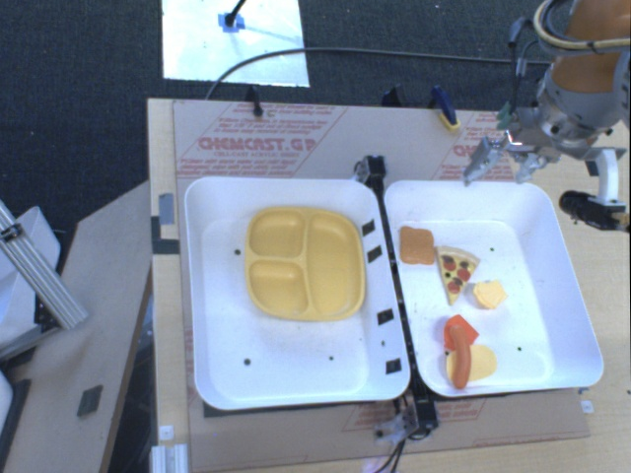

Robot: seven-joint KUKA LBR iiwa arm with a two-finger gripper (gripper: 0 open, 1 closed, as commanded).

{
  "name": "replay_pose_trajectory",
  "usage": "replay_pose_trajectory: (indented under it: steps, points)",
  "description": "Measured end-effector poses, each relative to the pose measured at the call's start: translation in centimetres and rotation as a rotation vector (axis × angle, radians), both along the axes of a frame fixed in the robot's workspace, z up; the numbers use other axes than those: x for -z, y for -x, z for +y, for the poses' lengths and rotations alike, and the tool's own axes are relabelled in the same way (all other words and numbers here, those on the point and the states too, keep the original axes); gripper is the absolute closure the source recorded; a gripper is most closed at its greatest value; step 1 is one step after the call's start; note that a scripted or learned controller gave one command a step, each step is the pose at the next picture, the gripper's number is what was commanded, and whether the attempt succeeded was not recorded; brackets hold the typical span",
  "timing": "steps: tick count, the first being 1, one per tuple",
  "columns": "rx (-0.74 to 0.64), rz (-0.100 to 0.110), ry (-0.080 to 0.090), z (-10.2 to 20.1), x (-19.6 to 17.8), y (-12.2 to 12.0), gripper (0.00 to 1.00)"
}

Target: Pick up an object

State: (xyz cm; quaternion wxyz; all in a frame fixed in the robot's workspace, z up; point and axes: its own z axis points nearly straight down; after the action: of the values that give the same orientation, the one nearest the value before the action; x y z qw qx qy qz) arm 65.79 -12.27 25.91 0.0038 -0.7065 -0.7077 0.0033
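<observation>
My gripper (506, 164) hangs above the far rim of the right bin (562, 254), its two fingers spread open with nothing between them. Below it in the right bin lie a brown toast piece (417, 245), a pizza slice (456, 272), a small yellow cheese chunk (489, 294), and at the front a red piece (459, 332) resting on an orange and yellow piece (471, 365). All these toys lie well forward of the gripper.
The left bin (212, 294) holds a yellow divided plate (304, 263). A black clip strip (385, 264) joins the two bins. A blue clamp (445, 106) and cables sit on the board behind the bins. The arm's wrist (582, 67) looms at the upper right.
</observation>
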Motion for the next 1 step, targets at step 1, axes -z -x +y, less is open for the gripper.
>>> replay_pose_trajectory:
  steps: [1]
  points:
    - [-0.002,-0.012,0.001,0.03,-0.8,-0.19,0.0]
